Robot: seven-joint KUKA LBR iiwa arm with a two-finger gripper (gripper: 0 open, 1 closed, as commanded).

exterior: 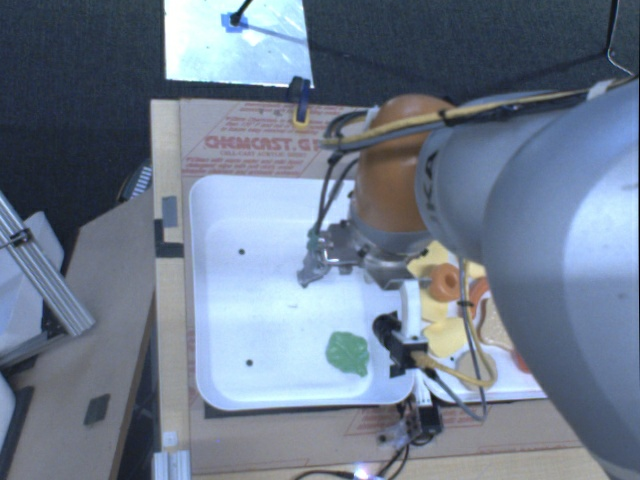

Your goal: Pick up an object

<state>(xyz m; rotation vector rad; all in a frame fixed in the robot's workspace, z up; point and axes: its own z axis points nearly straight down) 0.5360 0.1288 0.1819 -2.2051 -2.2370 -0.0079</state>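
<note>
Target candidate: small crumpled green soft piece (348,352), lying loose on the floor of the left shallow white plastic bin (225,268), near its front right corner. Looks light, floppy, not fragile; I'd pinch it across the bunched middle, from above. Two-finger gripper (312,268) is over the bin centre, well apart from the piece. Can't tell the jaw state at this resolution; nothing visibly held.

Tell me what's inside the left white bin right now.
A crumpled green object lies near the left bin's front edge, and the gripper hangs over its middle. The arm covers the bin's right side, so anything there is hidden.
</note>
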